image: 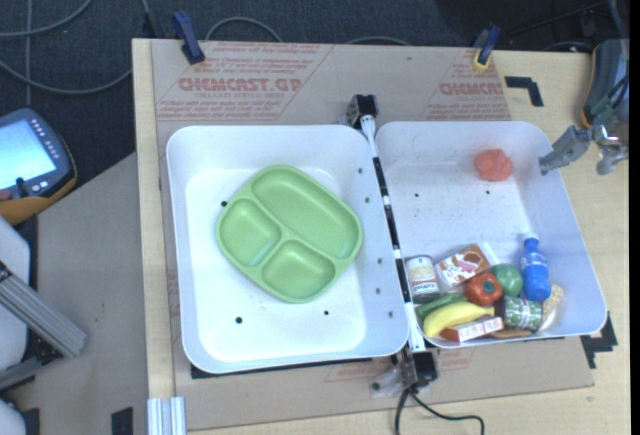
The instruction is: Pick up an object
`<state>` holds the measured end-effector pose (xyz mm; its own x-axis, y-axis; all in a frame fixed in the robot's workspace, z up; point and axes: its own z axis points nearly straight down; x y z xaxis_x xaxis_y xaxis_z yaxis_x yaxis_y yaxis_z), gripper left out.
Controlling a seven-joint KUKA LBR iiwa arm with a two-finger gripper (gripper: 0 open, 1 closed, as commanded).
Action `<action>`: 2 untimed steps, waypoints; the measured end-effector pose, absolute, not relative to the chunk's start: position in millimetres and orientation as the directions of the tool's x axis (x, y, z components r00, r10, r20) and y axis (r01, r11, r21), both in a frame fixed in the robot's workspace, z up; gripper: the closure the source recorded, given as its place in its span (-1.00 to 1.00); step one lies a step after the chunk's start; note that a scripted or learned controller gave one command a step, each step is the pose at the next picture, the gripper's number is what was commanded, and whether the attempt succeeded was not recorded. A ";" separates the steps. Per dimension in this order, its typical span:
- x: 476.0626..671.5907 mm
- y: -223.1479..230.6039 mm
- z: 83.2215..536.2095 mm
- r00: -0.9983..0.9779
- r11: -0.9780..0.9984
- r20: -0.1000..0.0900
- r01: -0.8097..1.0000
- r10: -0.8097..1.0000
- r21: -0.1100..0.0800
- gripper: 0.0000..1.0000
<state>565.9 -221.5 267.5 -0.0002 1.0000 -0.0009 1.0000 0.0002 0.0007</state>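
Hovering at the far right rim of the right bin (pixel 560 223), the gripper (pixel 590 145) sits just outside the bin wall; the fingers look spread and carry nothing, though at this angle I cannot tell for certain.

Candidate things all lie in the right bin. A red lump (pixel 493 164) sits alone near the bin's far corner, well apart from the rest and nearest the gripper. Toward the bin's near edge, a crowded pile: banana (pixel 448 315), tomato (pixel 484 289), blue bottle (pixel 535 268), small carton (pixel 422 275), a green can (pixel 522 313) — touching or overlapping one another. The left bin (pixel 190 223), beside the right bin, bears a green divided plate (pixel 290 233).

Risks, as judged:
- Going for the pile, the fingers likely land on two things at once, or shove the heap against the bin wall without closing on anything.
- The bottle and the can are round; they could roll or squirt out.
- The red lump is low and small; a descent slightly off-centre would close on air or nudge it away.
- Coming in over the rim, the fingers could clip the bin wall.
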 end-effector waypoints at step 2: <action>666.2 -172.8 81.1 -0.005 0.005 0.003 1.000 1.000 -0.005 -1.00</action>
